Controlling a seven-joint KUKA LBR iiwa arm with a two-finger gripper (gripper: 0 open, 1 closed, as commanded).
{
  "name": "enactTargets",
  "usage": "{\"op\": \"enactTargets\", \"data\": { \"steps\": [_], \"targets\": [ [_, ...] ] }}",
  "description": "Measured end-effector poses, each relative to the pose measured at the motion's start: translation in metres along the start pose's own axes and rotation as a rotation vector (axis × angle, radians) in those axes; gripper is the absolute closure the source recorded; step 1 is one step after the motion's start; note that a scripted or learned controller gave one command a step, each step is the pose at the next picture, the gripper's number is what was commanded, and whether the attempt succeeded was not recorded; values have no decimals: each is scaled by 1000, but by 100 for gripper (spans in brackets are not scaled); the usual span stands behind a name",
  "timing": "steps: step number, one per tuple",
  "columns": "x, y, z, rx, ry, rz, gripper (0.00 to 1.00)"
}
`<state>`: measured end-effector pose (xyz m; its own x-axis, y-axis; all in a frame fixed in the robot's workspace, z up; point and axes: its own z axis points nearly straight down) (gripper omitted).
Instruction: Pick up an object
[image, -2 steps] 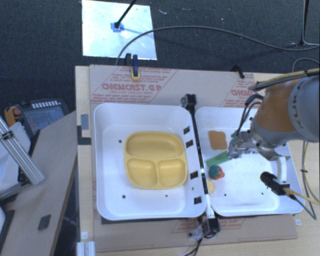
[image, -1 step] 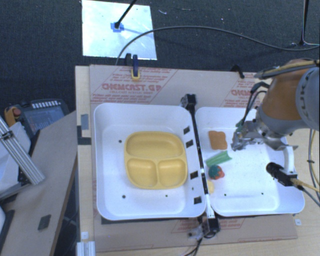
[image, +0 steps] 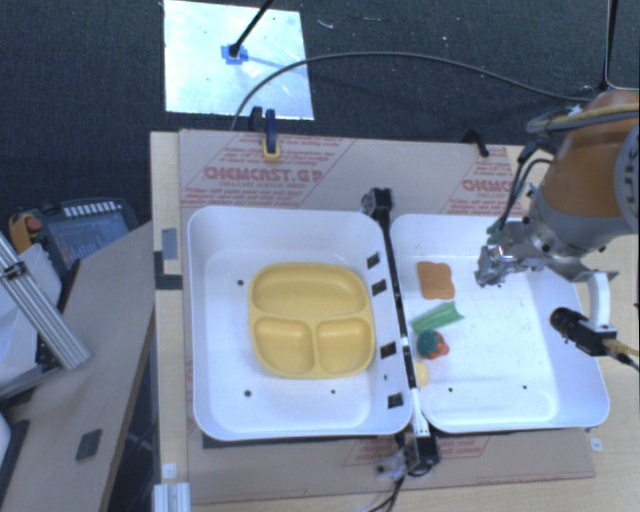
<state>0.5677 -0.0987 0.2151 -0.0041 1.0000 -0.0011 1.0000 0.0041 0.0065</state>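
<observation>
In the camera view, two shallow white bins are seen side by side on a pale sheet (image: 300, 165) with red lettering, which is laid over the desk (image: 165, 200). The left bin (image: 205, 300) is occupied by a yellow divided plate (image: 310, 318), set flat near its middle, with one long compartment on the far side and two smaller ones on the near side. The loose things are gathered in the left part of the right bin (image: 500, 375), close to the divider between the bins. An orange slab (image: 436, 280) is placed farthest back. A green piece (image: 438, 317) is laid at a slant just nearer than the slab. A small teal and red ball (image: 432, 344) is found just beside the green piece, on its near side. A small yellow bit (image: 421, 374) is tucked against the divider, nearest of all. The arm (image: 585, 190) is brought in from the right, and the jaws are held over the far part of the right bin, to the right of the orange slab and apart from it. Whether the jaws are released or clenched cannot be told. A blue and yellow clamp (image: 270, 135) is fixed at the far edge of the sheet.
</observation>
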Motion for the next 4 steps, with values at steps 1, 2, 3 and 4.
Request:
{"op": "enactTargets", "data": {
  "steps": [1,2,3,4],
  "targets": [
    [54,1,-12,3,2,-5,100],
    [104,-3,-22,4,2,-5,100],
    [158,-10,-8,6,3,-6,100],
    [208,-18,1,7,3,-6,100]
  ]
}}
